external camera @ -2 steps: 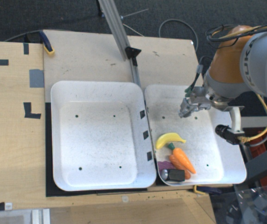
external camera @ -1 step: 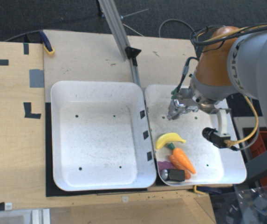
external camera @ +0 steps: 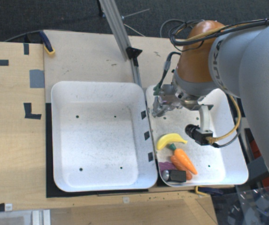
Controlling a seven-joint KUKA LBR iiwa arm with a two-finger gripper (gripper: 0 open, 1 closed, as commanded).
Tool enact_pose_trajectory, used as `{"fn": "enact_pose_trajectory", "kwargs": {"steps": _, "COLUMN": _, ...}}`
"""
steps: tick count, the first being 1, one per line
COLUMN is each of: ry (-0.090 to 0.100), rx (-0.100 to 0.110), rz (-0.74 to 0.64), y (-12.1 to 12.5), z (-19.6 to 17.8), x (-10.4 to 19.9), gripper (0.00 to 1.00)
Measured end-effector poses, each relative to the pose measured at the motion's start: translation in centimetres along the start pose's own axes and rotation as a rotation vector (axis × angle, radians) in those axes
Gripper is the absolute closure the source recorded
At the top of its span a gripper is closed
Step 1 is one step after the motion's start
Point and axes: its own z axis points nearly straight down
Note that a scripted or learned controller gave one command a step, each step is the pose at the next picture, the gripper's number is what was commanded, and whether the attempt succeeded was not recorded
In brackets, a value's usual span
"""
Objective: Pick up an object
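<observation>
In the right bin [external camera: 228, 172] lie a yellow banana [external camera: 170, 140], an orange carrot [external camera: 183, 160] with a green top, and a small dark block [external camera: 177, 176] on a purple piece near the front left corner. My gripper [external camera: 159, 106] hangs over the bin's back left part, above and behind the banana. Nothing shows between its fingers. The arm's orange band and grey wrist cover the back of the bin.
The left bin [external camera: 61, 125] sits beside the right one, their rims touching. A slanted metal pole [external camera: 120, 32] rises behind the bins. A black cable fitting [external camera: 197, 134] hangs from the wrist over the right bin's middle.
</observation>
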Motion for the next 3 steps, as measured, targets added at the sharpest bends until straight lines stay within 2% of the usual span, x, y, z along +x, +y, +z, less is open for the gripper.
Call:
{"fn": "enact_pose_trajectory", "kwargs": {"steps": 2, "ry": 0.000, "rx": 0.000, "rz": 0.001, "y": -0.5, "z": -2.5, "x": 9.8, "gripper": 1.00}}
{"fn": "enact_pose_trajectory", "kwargs": {"steps": 3, "ry": -0.003, "rx": 0.001, "rz": 0.005, "y": -0.5, "z": -2.4, "x": 9.5, "gripper": 0.00}}
